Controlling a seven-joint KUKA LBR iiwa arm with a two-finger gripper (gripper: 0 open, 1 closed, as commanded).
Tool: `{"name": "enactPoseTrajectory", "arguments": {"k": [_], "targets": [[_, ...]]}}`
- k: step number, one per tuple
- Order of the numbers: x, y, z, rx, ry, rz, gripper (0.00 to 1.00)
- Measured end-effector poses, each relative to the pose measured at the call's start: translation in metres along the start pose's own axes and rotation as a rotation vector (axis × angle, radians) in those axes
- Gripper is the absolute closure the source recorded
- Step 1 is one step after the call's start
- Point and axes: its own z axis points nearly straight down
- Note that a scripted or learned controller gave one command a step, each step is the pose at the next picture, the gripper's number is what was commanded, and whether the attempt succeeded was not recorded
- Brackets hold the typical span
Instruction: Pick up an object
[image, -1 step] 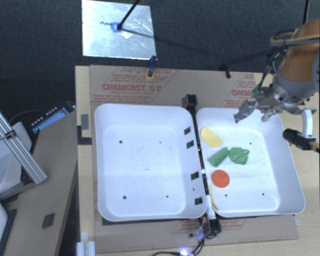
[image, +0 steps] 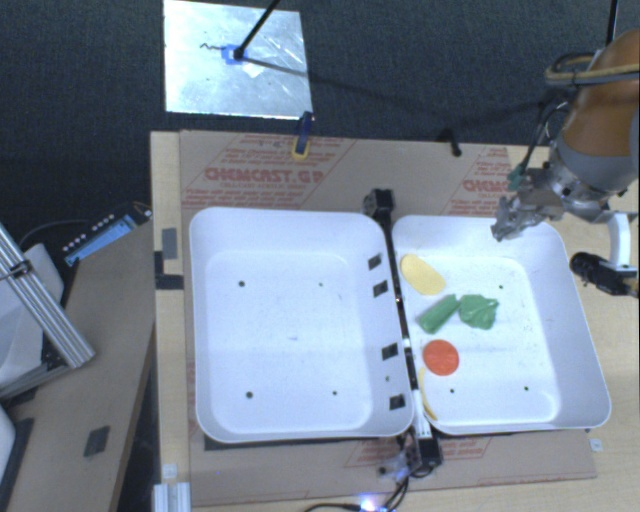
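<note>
Gripper (image: 510, 222) positioned over far edge of right bin (image: 560, 330), near its upper right corner — nothing between fingers; whether they are apart or together cannot be told. Arm (image: 600, 120) enters from right, orange band above wrist. Candidate objects all in right bin, left half: yellow piece (image: 423, 275) nearest divider, green piece (image: 437, 314) just beside second green piece (image: 478, 311), red disc (image: 441, 357) below them. Left bin (image: 290, 320) alongside — white, shallow.
</note>
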Motion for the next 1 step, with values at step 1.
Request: {"name": "enactPoseTrajectory", "arguments": {"k": [1], "targets": [[0.0668, 0.0280, -0.0570, -0.005, 0.002, -0.006, 1.00]]}}
